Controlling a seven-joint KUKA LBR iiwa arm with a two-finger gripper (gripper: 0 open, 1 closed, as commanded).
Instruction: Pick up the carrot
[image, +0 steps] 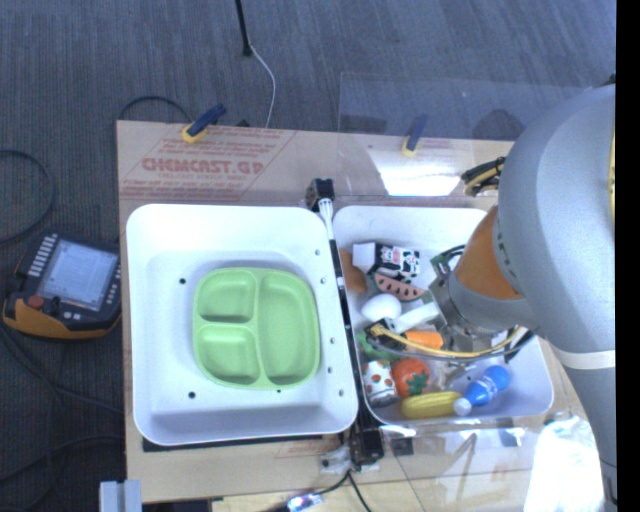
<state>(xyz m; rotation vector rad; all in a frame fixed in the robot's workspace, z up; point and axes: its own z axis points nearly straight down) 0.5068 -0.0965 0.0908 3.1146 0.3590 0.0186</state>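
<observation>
The carrot (424, 340) lay in the right bin (540, 395), crowded among toys beside a white egg (380, 306), with a tomato (410, 376) just below. The arm (560, 230) hung over that bin, presumably reaching for it; whether the gripper (455, 325) held anything could not be told. The green plate (256, 327) sat alone in the left bin (150, 300).

arm (560, 220): reaches in from right | wrist low | orange band visible
</observation>
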